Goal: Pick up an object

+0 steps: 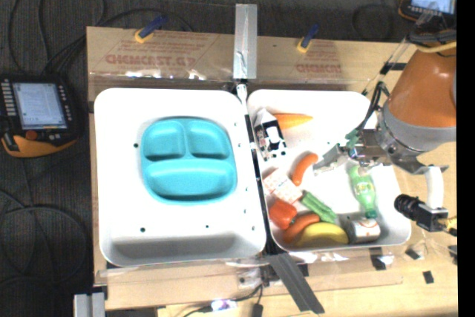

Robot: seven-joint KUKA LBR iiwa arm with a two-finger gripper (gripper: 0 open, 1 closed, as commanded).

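The right bin [326, 102] holds a heap of small objects. An orange carrot [293, 119] lies at the back, with a black-and-white item [269, 137] beside it by the left wall. An orange-red oblong piece [302, 167] lies mid-bin. A green bottle [364, 191] lies to the right. My gripper [331, 158] hangs low over the bin's middle, just right of the orange-red piece and just left of the bottle's top. I see nothing held in it.
A yellow banana [325, 234], a green vegetable [319, 206], a red-orange piece [282, 215] and a brown can [364, 228] crowd the right bin's front. A blue divided tray [189, 159] lies in the left bin [119, 182]. The arm's orange band [424, 89] overhangs the right wall.
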